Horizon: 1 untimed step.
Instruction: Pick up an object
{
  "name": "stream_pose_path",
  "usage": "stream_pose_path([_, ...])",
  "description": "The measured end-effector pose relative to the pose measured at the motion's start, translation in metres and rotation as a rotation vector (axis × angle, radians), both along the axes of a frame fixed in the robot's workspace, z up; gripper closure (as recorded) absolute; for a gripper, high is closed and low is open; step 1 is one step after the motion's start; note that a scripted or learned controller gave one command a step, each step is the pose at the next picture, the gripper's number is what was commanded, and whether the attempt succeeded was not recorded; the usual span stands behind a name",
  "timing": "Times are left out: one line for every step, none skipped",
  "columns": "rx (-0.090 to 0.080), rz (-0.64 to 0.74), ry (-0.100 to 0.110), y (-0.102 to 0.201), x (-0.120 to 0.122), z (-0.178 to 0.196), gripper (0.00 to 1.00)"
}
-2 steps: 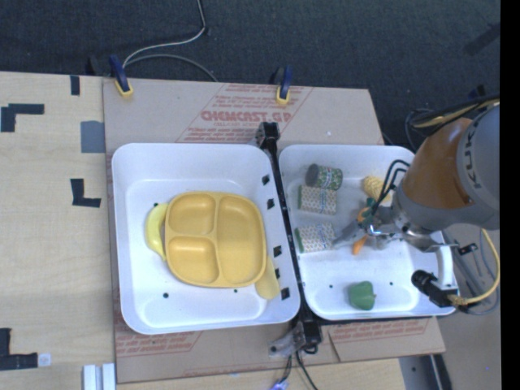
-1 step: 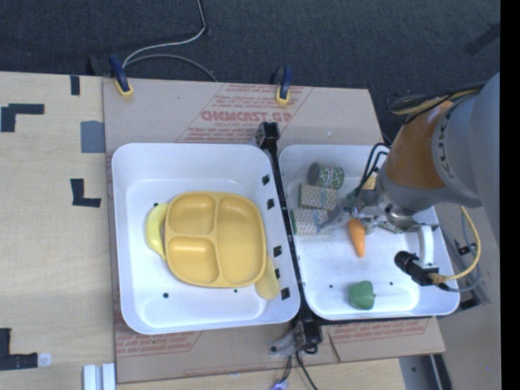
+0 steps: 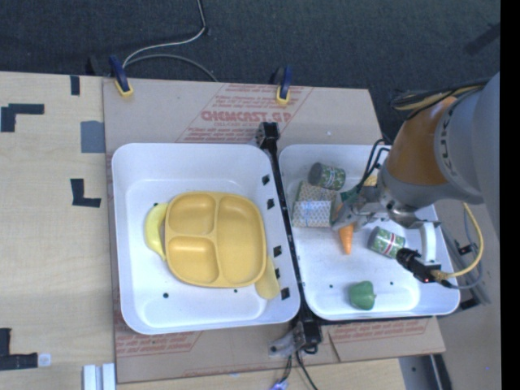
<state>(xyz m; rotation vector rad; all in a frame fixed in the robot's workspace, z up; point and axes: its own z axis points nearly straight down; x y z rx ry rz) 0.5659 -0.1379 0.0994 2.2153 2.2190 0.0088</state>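
Overhead, the slanted camera view takes in the desk (image 3: 49, 218) with two shallow white bins side by side on a cardboard sheet (image 3: 236, 112), which is clamped at its far edge.

Left bin (image 3: 130, 299): one yellow divided plate (image 3: 215, 238), lying flat near the middle. A yellow item shows under its left edge and another yellow piece pokes out at its lower right corner; what they are cannot be made out.

Right bin (image 3: 325, 303): a small green can (image 3: 327, 175) on its side toward the far wall; a patterned grey-white packet (image 3: 312, 210) just below it, near the bin's left wall; a small orange carrot-shaped piece (image 3: 347, 239) at the middle; a second can with a green and white label (image 3: 385, 242) lying just right of the carrot; a green rounded object (image 3: 362, 295) near the front wall, apart from the rest.

Arm: it reaches in from the right, its grey body and orange band above the right bin. The claw (image 3: 355, 212) sits low between the packet and the labelled can, just above the carrot. Whether its tips are spread or pressed together cannot be told, as the wrist and dark cabling mask them. No object is visibly between them.
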Motion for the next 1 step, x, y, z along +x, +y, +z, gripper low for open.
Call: stream_pose_path([0.001,0.001,0.008,0.0862,0.0154,0.0852,1.0])
